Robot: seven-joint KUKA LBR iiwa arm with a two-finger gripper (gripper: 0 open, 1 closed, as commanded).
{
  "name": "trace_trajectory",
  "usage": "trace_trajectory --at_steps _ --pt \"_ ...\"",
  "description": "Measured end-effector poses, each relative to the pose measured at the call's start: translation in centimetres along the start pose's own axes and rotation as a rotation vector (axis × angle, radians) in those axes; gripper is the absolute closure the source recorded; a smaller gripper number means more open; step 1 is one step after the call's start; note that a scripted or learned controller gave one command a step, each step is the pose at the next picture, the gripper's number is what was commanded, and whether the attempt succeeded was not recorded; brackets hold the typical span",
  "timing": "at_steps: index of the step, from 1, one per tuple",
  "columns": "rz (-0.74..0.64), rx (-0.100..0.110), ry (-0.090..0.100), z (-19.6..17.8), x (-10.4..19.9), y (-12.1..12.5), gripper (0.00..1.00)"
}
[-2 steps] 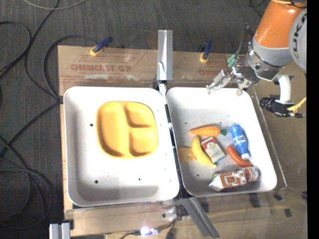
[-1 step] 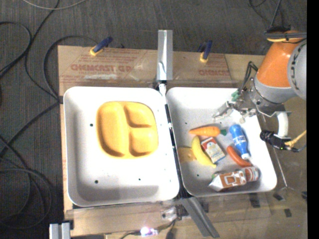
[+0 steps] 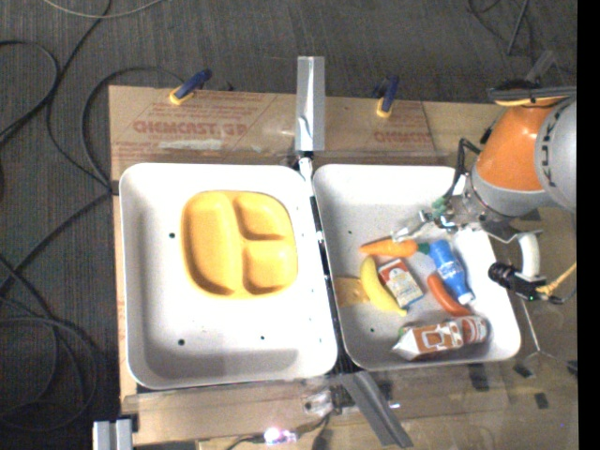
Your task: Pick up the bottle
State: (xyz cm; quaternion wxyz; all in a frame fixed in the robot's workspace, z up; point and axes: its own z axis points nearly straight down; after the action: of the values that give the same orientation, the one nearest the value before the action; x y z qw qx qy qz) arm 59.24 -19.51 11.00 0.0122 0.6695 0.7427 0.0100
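Observation:
A small blue bottle (image 3: 450, 271) with a white label lies on its side in the right bin (image 3: 375, 190), near the bin's right wall. My gripper (image 3: 424, 223) hangs just up and left of the bottle's top end, above the carrot. Nothing shows between its fingers. The orange-banded wrist rises behind it at the right edge of the bin.
Around the bottle lie a carrot (image 3: 389, 247), a banana (image 3: 375, 287), a small red-and-white box (image 3: 401, 282), a red-orange sausage (image 3: 446, 294) and a carton (image 3: 441, 337). The left bin (image 3: 150, 317) holds a yellow divided tray (image 3: 240, 242).

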Motion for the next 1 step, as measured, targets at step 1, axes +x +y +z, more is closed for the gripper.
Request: trace_trajectory --at_steps 1 --pt "0.197 -0.017 0.017 0.34 -0.53 -2.49 0.0"
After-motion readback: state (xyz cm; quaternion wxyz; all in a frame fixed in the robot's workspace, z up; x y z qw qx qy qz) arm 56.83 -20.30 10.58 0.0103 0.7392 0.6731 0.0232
